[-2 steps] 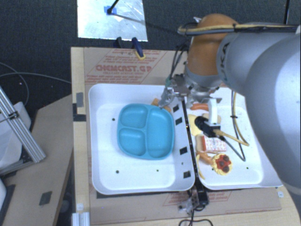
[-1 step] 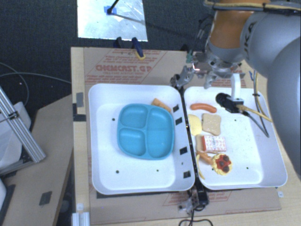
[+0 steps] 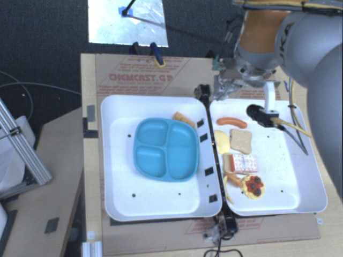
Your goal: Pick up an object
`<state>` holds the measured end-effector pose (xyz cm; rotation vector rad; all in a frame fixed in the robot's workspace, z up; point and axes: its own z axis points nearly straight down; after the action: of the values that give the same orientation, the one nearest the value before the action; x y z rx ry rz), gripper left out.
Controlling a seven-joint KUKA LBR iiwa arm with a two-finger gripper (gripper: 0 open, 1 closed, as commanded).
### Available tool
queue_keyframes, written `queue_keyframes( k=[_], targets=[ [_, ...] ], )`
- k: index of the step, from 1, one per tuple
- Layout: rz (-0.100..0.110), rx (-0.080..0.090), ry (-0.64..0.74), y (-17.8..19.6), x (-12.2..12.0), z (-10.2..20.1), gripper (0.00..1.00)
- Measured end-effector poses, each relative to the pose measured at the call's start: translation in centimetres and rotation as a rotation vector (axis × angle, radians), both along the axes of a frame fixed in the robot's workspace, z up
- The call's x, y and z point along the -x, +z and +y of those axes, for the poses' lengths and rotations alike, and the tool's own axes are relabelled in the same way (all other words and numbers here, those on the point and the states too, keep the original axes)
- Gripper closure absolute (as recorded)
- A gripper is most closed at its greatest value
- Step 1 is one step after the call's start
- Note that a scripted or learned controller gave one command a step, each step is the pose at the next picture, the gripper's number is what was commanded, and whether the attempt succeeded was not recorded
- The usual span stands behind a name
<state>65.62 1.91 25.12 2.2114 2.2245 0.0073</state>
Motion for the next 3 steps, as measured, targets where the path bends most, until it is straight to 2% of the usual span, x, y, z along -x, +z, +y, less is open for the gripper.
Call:
queue_keyframes(
  k=[1, 2, 3],
  targets=[
    [0.019, -0.001, -0.006, -7.1, 8.0, 0.1, 1.00],
    [-0.014, -0.003, 0.001, 11.4, 11.9, 1.1, 1.00],
    [0.001, -0.004, 0.006, 14.5, 11.9, 9.2, 1.00]
  ],
)
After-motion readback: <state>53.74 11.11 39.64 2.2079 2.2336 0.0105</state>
